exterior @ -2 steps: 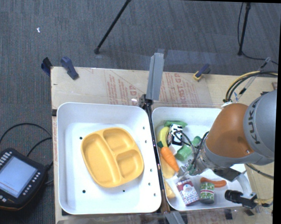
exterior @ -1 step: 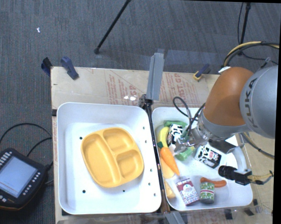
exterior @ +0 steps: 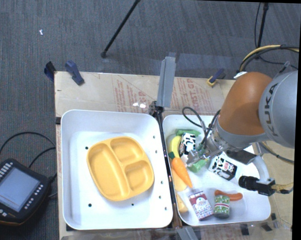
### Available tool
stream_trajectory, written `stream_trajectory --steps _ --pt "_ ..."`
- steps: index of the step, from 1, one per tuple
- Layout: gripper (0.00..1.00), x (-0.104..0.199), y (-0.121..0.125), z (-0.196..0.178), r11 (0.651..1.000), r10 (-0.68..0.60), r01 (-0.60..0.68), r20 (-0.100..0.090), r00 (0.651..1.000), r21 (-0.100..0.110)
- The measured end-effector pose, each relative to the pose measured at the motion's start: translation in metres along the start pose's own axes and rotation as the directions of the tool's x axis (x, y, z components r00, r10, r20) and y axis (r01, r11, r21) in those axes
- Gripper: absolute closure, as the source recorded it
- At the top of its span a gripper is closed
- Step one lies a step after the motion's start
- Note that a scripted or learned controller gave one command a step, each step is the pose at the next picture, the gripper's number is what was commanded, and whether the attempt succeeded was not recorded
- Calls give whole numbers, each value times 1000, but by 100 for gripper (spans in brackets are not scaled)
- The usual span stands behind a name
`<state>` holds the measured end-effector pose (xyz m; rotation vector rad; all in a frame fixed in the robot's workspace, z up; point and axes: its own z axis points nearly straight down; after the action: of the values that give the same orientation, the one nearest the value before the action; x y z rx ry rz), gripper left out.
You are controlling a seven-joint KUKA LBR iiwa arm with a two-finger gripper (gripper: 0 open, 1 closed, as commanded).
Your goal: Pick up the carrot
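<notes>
Camera view — carrot in right bin, perhaps touching banana.

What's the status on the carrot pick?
Gripper low over right bin, finger state unclear. Carrot lying loose, not held. Banana crowding it.

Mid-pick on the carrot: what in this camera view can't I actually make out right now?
- Gripper: finger state unreadable; the wrist above covers it.
- Carrot: whether the gripper touches it; its top meets the gripper in a cluttered patch.
- Banana: partly hidden by the cow-print carton.
- Right bin: upper part covered by the arm.
- Small box: label print too small.
</notes>
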<state>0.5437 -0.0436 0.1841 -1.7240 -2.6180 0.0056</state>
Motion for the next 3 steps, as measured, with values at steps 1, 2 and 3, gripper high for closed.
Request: stream_trajectory --steps 1,2,3 --pt "0 0 0 0 1000 0 0 0 1000 0" --pt "0 33 -60 0 992 -126 126 0 992 0" --pt "0 -36 -29 31 1000 30 -30 0 1000 -1"
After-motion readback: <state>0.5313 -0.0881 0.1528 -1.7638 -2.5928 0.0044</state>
